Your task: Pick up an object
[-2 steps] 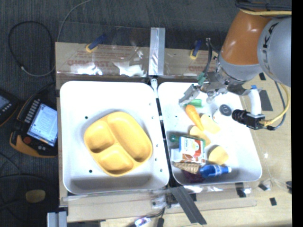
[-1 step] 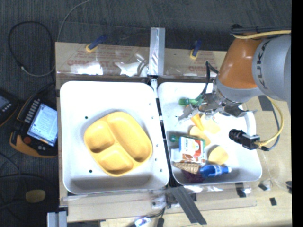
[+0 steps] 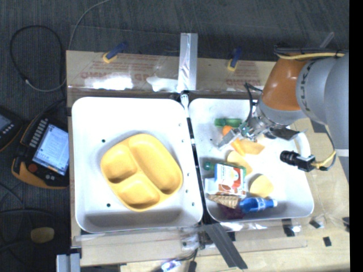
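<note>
The tool [image 3: 245,130] hangs low in the right bin [image 3: 306,203], among crowded objects near a green item [image 3: 228,122] and an orange piece [image 3: 247,147]; I cannot tell its opening. It may nudge neighbours and slip.

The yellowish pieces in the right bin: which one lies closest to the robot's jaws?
The orange-yellow wedge directly below the gripper. The pale yellow piece lies farther off, toward the bin's front, near the blue bottle.
</note>
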`<action>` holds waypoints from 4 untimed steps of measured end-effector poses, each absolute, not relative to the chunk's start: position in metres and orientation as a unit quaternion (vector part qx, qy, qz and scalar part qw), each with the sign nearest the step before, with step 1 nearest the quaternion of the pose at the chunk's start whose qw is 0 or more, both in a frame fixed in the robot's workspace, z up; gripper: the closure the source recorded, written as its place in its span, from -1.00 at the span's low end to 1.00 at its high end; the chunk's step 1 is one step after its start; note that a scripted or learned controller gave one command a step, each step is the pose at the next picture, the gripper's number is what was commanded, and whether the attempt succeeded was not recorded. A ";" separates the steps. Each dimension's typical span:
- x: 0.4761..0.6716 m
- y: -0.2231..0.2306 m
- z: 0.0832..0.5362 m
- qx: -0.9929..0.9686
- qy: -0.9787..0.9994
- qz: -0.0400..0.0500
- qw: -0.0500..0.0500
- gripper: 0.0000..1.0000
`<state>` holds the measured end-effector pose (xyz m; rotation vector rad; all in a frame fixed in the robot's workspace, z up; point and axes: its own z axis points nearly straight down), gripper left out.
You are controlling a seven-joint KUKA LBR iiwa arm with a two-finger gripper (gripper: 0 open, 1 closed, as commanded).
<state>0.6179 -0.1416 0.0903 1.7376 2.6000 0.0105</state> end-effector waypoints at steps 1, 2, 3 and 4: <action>0.619 -0.140 0.099 0.557 0.831 0.005 0.005 1.00; 0.616 -0.089 0.182 0.635 0.772 -0.001 -0.001 1.00; 0.568 -0.118 0.238 0.652 0.758 -0.002 -0.001 1.00; 0.569 -0.117 0.245 0.651 0.759 -0.002 -0.002 1.00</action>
